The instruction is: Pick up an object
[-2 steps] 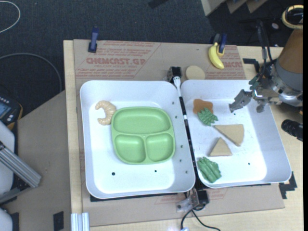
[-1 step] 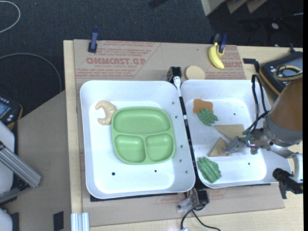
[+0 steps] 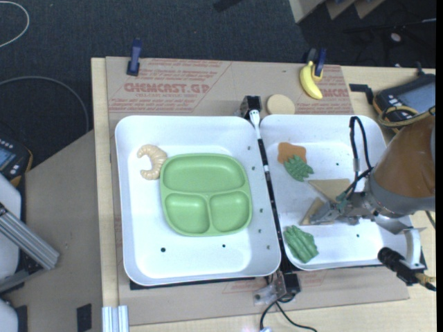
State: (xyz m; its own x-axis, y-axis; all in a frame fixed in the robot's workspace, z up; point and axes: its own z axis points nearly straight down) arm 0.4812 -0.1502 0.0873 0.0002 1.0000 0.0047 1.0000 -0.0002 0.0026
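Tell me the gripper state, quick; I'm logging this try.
Gripper: down in the right bin beside a green toy; open or closed cannot be told.

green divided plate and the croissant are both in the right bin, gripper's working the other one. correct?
Wrong bin. The camera view shows the green divided plate and the croissant in the left bin. The gripper is down in the right bin, so it is indeed in the other one.
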